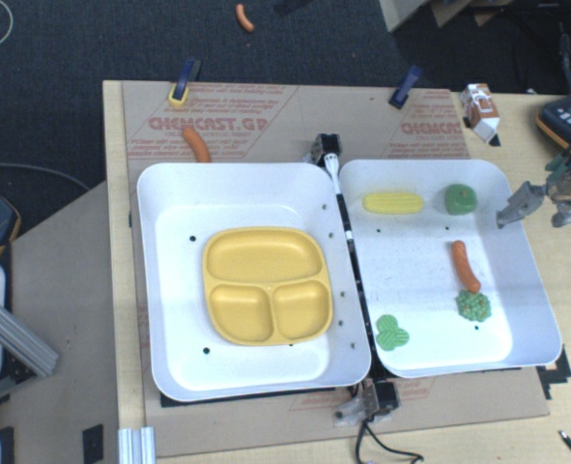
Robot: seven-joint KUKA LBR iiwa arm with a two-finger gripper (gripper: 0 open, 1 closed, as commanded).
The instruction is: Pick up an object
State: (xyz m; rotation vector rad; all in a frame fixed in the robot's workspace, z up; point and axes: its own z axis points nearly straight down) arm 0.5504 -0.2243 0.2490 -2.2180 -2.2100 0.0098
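Note:
The right bin [517, 259] holds several small items: a yellow corn cob [393, 202] and a round green piece [461, 199] at its far side, an orange sausage [466, 265] in the middle right, a green broccoli floret [473, 305] just below it, and a flat green leafy piece [391, 333] at the near left. My gripper [538, 213] hovers over the bin's far right rim, to the right of the round green piece. Its two grey fingers are spread apart, open, with nothing between them.
The left bin [169, 259] carries a yellow divided plate [266, 284]. On the cardboard behind it lies a loose orange sausage [197, 144]. Clamps [183, 83] [404, 88] hold the board's far edge. A small box [480, 110] sits at the far right.

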